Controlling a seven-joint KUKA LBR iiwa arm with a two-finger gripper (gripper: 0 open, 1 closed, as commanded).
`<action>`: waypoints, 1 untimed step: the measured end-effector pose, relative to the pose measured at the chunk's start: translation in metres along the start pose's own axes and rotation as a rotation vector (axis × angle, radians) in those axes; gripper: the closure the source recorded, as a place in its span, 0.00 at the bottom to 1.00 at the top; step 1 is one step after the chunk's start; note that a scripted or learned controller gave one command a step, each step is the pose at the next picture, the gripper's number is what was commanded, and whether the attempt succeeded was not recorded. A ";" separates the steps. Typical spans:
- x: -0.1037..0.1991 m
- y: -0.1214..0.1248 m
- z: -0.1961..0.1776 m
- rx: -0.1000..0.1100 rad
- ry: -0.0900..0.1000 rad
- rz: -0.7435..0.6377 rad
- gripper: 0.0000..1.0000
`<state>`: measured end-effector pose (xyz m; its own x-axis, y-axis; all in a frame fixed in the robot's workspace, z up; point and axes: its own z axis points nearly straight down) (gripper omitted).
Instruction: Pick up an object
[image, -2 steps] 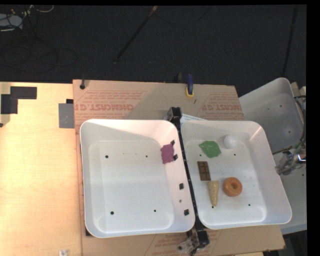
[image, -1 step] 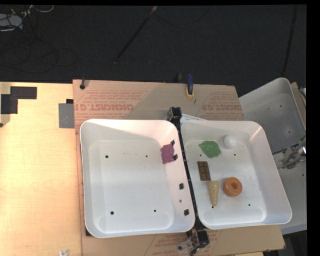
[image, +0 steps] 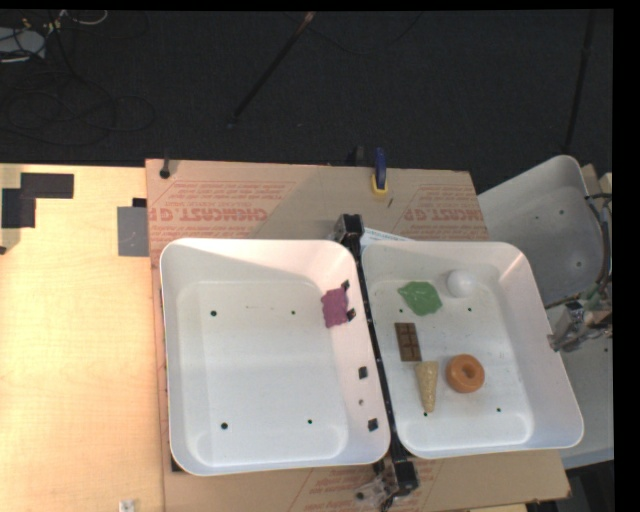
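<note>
The right bin holds several small objects. A green crumpled piece lies near its back, with a white ball just to its right. A brown block lies near the bin's left wall. In front of it are a cream cone and an orange ring side by side. A purple piece rests against the right wall of the left bin.
Both bins sit on a cardboard sheet on the bench. A black divider with clips runs between the bins. A pale grey panel and some cables stand at the right edge. A blue and yellow clamp sits at the back.
</note>
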<state>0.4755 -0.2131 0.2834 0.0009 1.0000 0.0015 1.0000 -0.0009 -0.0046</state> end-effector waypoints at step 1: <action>0.002 0.000 -0.207 -0.016 -0.007 -0.004 1.00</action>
<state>0.4763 -0.2116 0.4900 -0.0028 1.0000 -0.0055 0.9999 0.0029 0.0117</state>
